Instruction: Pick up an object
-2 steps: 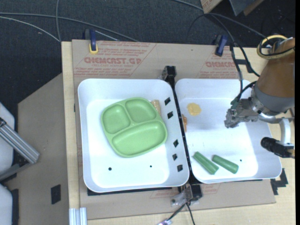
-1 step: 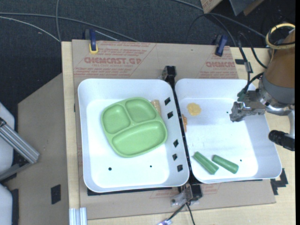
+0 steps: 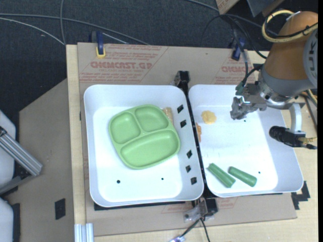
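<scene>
1. Objects up for grabs sit mostly in the right bin [image 3: 282, 180]: a small yellow piece [image 3: 209, 117] near its upper left corner, and two green cylinders [image 3: 220, 175] [image 3: 243, 176] lying side by side near the front edge, both tilted the same way.
2. A tiny orange bit [image 3: 199, 131] sits right against the divider between the bins, just below the yellow piece.
3. Left bin [image 3: 96, 150] has a green divided plate [image 3: 145, 136] lying flat in the middle, three compartments facing up. A tan thing [image 3: 168, 114] peeks out at the plate's upper right edge, touching it; can't make out what it is.
4. Arm [image 3: 290, 49] comes in from the right, orange band up top, grey wrist below.
5. Pincer [image 3: 238, 110] hangs over the upper part of the right bin, to the right of the yellow piece and apart from it. Nothing visible between the fingers. Honestly can't tell how far open it is from this angle.
6. Green cylinders are well apart from the pincer, down at the other end of the bin.
7. Both bins rest on a brown board [image 3: 126, 59] with red print on the tabletop.
</scene>
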You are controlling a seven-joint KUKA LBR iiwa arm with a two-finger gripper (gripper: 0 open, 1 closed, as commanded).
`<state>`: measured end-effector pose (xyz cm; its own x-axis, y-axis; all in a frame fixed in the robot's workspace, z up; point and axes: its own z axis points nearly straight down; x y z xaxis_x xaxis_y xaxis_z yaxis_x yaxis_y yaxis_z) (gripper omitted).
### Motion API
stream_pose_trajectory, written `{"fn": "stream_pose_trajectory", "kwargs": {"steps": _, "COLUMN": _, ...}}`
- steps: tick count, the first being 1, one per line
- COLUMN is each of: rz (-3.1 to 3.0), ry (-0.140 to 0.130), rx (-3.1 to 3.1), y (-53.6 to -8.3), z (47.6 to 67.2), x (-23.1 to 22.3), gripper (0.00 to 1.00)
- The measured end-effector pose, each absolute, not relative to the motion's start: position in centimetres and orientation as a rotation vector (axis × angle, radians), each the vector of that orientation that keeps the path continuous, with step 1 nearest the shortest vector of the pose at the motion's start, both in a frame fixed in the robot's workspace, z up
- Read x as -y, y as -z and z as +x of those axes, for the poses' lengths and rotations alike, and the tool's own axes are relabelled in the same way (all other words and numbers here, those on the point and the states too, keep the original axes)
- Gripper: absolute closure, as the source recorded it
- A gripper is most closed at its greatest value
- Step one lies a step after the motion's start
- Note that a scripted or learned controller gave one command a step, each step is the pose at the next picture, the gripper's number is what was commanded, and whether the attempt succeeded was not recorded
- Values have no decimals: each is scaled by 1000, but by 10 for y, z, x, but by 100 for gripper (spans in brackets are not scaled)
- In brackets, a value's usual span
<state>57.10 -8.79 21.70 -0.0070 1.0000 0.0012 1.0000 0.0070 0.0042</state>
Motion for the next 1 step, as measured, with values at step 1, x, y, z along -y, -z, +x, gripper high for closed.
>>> {"fn": "stream_pose_trajectory", "kwargs": {"steps": 1, "rz": 2214, "ry": -5, "rx": -2229, "y": -222, "z": 582, "x": 38, "gripper": 100}}
